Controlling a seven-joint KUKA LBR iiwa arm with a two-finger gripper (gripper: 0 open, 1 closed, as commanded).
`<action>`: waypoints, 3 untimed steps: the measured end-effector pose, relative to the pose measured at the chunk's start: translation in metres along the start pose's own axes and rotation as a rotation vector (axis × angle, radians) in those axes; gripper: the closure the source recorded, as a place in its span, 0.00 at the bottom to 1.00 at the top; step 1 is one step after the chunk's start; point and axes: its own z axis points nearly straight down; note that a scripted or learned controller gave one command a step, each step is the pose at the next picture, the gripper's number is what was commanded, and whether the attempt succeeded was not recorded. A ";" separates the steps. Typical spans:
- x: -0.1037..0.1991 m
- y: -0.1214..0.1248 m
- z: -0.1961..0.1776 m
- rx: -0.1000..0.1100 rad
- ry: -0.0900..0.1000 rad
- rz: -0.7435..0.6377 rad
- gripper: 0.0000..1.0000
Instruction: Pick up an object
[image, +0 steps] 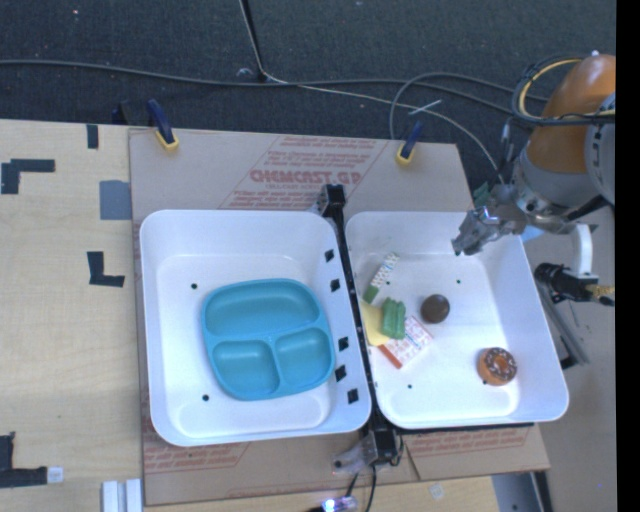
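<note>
Nearest to the camera, in the right bin (535, 395), a doughnut (497, 366) with dark topping is seen close to the front right corner. A little farther, a small brown ball (435, 308) lies alone in the middle, and a heap of a green piece (393, 318), a yellow piece (372, 324) and two small packets (408, 345) is pressed against the left wall. In the left bin (160, 300) a blue divided tray (268, 336) is placed. Farthest, the gripper (470, 240) hangs at the back right edge, well apart from every object; nothing is held, and whether it is opened cannot be told. A descent here may strike the wall. The ball may be rolled away, and the heap may be pinched against the wall.
</note>
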 end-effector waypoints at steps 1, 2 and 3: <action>0.047 -0.008 -0.012 0.002 0.002 -0.004 1.00; 0.104 -0.023 -0.016 0.005 0.002 -0.004 1.00; 0.163 -0.018 -0.014 0.004 0.002 -0.005 1.00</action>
